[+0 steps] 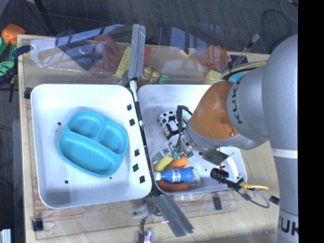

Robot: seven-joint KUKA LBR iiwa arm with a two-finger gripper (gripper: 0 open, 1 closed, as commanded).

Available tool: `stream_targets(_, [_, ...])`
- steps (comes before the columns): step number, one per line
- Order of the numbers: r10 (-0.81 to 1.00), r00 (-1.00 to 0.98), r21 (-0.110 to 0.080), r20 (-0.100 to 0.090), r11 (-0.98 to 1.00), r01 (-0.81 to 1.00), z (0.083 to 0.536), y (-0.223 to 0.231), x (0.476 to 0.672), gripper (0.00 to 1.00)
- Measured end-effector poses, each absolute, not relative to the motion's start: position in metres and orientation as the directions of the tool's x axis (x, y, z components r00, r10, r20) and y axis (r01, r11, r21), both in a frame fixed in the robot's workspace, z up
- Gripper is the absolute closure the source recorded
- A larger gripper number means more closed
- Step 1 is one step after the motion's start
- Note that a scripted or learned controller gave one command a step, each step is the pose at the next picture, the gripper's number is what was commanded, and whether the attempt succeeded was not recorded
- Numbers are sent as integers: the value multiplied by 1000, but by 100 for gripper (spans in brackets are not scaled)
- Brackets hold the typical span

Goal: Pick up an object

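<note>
- Yellow banana (164,163) & blue bottle (176,175) lay just below-left of my tool (178,147); bottle's long axis ran left-right.
- Tool state: couldn't tell.

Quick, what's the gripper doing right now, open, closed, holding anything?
Gripper: cannot be told. It sits low in the right bin, just above the yellow and orange toys, and nothing is seen held.
</note>
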State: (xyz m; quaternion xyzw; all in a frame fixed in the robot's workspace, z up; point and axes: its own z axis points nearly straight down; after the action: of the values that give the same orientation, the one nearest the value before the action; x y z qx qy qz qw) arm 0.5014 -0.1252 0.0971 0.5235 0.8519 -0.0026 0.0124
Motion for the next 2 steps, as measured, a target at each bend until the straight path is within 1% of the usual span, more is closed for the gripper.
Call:
stream_targets(1, [888, -460, 6, -13, 460, 888, 106, -121, 502, 100])
stream_targets(2, [889, -457, 6, -18, 457, 889, 106, -124, 502, 0])
